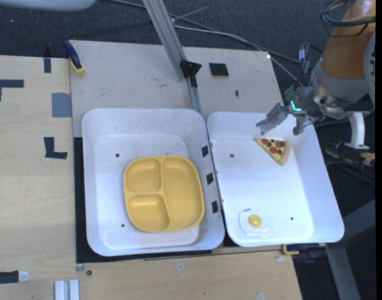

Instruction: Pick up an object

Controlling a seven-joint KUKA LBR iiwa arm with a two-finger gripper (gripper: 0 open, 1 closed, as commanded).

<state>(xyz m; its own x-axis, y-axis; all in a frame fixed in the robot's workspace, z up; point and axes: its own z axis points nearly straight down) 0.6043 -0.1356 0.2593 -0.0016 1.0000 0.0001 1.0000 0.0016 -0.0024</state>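
Arm is reaching in from the right; gripper (283, 122) is hanging over the far end of the right bin (316, 186). Fingers are standing spread apart, one to the left, one to the right, with nothing between them. Not holding anything.

Pizza slice (273, 149) is lying flat on the right bin floor, just below and between the fingertips as seen from the camera. Whether the tips are touching it or hovering above it cannot be told from this slant.

Fried egg (253, 221) is sitting at the near end of the same bin, well apart from the gripper. Yellow tray (164, 193), three compartments, is resting in the left bin (103, 167); its compartments are holding nothing.

Progress, as judged: the approach is looking done, the pizza slice being the likely target. Grasp is not yet made. Left to do: descend if needed, close on the slice, lift. A thin flat slice may be slipping out of the pinch.
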